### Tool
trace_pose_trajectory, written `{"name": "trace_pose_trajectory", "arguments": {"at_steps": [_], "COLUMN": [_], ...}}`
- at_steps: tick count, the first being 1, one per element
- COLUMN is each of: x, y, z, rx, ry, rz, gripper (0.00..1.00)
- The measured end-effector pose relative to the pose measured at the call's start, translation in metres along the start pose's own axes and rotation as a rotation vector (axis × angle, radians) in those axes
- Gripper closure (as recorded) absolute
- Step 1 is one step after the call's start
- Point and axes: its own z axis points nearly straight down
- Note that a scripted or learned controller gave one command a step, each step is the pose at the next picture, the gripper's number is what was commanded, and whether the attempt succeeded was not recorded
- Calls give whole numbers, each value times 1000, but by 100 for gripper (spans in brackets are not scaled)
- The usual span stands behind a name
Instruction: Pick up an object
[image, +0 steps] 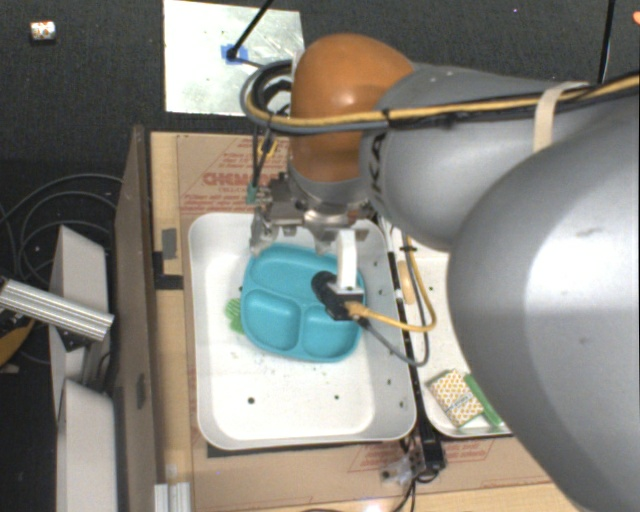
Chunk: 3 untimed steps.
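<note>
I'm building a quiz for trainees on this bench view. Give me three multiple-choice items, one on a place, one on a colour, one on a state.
1. Where does the divided tray lie?
A. in the left bin
B. in the right bin
C. on the cardboard

2. What colour is that tray?
A. red
B. turquoise
C. yellow

3. How does the tray lie?
A. flat, compartments up
B. upside down
C. standing on edge

Key: 1 A, it rests inside the left bin, under the gripper. 2 B, its surface is plainly turquoise. 3 A, its compartments face the camera.
</note>
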Motion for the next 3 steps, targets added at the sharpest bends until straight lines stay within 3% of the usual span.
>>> {"name": "trace_pose_trajectory", "arguments": {"at_steps": [1, 2, 3], "x": [23, -59, 38], "y": [-10, 14, -30], "z": [148, 52, 101], "rx": [-4, -8, 6], "ry": [-1, -2, 2], "rz": [-3, 9, -9], "gripper": [0, 0, 0]}}
